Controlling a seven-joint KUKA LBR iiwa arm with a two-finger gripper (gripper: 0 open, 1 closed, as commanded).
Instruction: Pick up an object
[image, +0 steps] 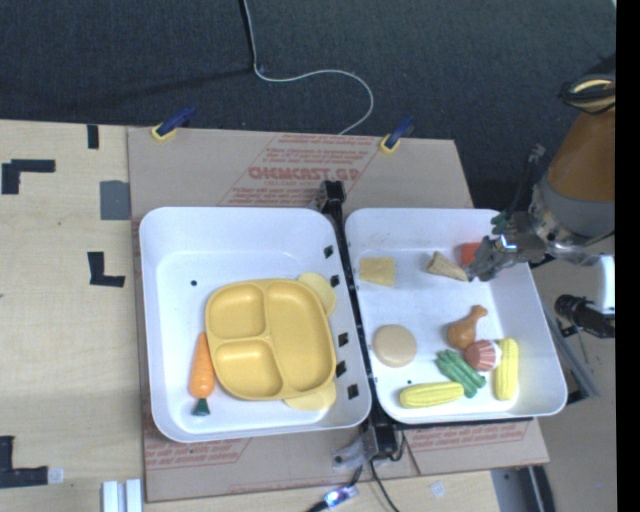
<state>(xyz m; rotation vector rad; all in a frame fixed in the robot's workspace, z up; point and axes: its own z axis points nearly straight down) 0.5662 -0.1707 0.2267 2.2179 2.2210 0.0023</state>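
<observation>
Objects: toy food pieces in the right bin (520, 300), all on the side of the hand (487, 258) toward the camera or to its left.
Camera view, hand: dark, low over the far right part of the right bin, at the end of the grey arm (580, 190) with its orange band; whether the fingers are apart or closed cannot be told, and nothing is seen between them.
Nearest the hand: a red piece (469, 252) just beside it, and a tan wedge (446, 265) a little further left.
Left of hand: a pale yellow cheese slice (377, 271).
Below hand: a drumstick (466, 326), a round bun (395, 345), a pink-and-white piece (482, 354), green beans (458, 369), two corn cobs (507, 368) (432, 395).
Far left of hand: the left bin (170, 240) with a yellow divided plate (268, 337) and a carrot (201, 368) beside it.
Table: cardboard sheet (290, 165) under both bins.
</observation>
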